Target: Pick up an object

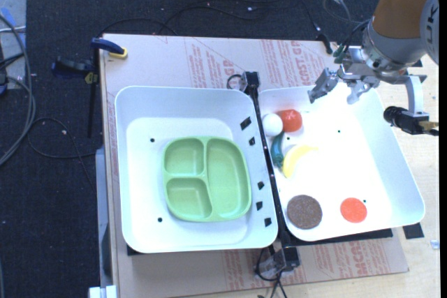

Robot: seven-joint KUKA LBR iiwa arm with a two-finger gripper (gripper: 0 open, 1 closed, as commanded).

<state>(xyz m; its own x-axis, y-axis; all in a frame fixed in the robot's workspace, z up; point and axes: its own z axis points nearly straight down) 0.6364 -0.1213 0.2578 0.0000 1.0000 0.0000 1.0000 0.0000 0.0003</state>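
My gripper (pixel 340 89) hangs open above the far edge of the right bin (pixel 391 157), its two fingers spread with nothing between them. Down and to its left, a red ball (pixel 292 121) and a white ball (pixel 272 124) lie side by side near the bin's left wall. Below those rest a teal object (pixel 278 148) and a yellow banana (pixel 295 158). A brown speckled disc (pixel 304 211) and an orange disc (pixel 353 209) sit near the bin's front edge.
The left bin (pixel 133 150) holds a green divided plate (pixel 207 179). A black divider with clips (pixel 262 157) runs between the bins. Cables and a blue-handled clamp (pixel 108 47) lie beyond the bench on the dark floor.
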